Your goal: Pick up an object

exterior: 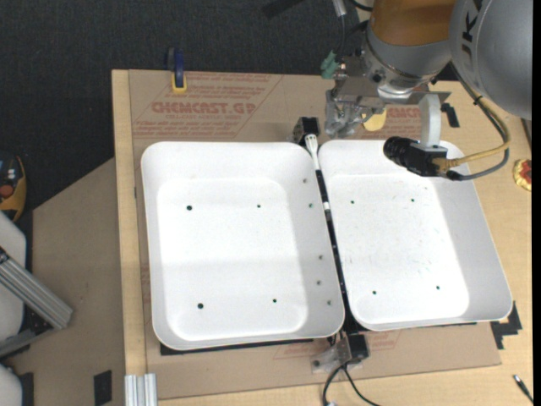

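Note:
My gripper [345, 117] hangs above the back edge of the bench, just behind the far left corner of the right bin [473, 252]. A small pale yellow piece [374, 121] shows right beside the gripper's metal tip. Whether it is held or just lies behind the gripper is unclear. The grey arm with its orange band [410, 11] comes in from the upper right.
The left bin [156, 227] lies beside the right one, with a black strip [325, 218] between them. A black part with a yellow cable [416, 156] hangs from the wrist over the right bin's far edge. A blue and yellow clamp [177, 68] stands at the board's back left.

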You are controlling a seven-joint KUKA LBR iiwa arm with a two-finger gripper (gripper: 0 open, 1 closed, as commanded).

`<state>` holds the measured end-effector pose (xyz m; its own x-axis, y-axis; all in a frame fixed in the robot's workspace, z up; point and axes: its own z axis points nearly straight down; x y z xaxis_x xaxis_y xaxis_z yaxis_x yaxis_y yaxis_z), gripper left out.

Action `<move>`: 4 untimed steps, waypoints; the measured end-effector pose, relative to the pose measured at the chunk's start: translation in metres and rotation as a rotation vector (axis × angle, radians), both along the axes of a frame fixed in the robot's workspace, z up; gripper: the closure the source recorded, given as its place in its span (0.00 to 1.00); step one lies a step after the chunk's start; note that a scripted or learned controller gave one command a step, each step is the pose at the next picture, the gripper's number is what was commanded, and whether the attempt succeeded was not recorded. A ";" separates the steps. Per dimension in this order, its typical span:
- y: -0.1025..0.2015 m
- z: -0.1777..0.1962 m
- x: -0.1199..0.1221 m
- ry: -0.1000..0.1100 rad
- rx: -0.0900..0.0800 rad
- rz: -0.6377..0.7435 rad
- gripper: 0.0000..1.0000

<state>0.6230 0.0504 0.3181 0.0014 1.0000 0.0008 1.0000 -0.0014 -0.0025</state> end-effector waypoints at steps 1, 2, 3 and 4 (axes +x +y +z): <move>-0.028 0.014 -0.033 0.000 -0.001 -0.002 1.00; 0.025 -0.033 -0.014 0.004 0.000 0.006 1.00; 0.025 -0.006 -0.036 -0.002 0.000 0.002 1.00; 0.097 0.023 -0.073 -0.005 0.001 0.007 1.00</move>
<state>0.5496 0.1474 0.3407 -0.0059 1.0000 0.0022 1.0000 0.0059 0.0021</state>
